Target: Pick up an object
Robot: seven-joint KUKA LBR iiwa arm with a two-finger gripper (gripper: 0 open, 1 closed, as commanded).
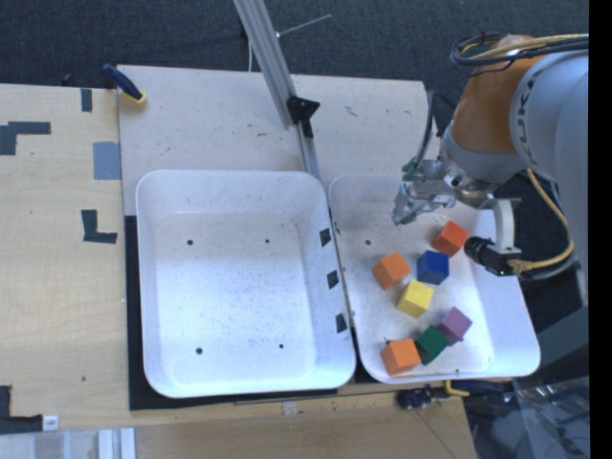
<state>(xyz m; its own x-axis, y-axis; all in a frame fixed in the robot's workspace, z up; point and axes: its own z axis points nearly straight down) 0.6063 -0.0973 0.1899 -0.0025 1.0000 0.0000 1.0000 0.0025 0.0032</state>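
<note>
My gripper [409, 208] hangs over the upper part of the right bin [363, 208], just left of and above an orange block [451, 236]. Nothing shows between its tips. Below it lie another orange block [390, 270], a blue block [432, 267] and a yellow block [415, 298]. Lower still are a purple block [456, 323], a green block [433, 342] and a third orange block [401, 355] near the bin's front edge.
The left bin [234, 275] lies beside the right one, sharing a raised rim in the middle. A slanted metal pole [273, 55] crosses the bench behind the bins. A cable [521, 266] loops at the right bin's right side.
</note>
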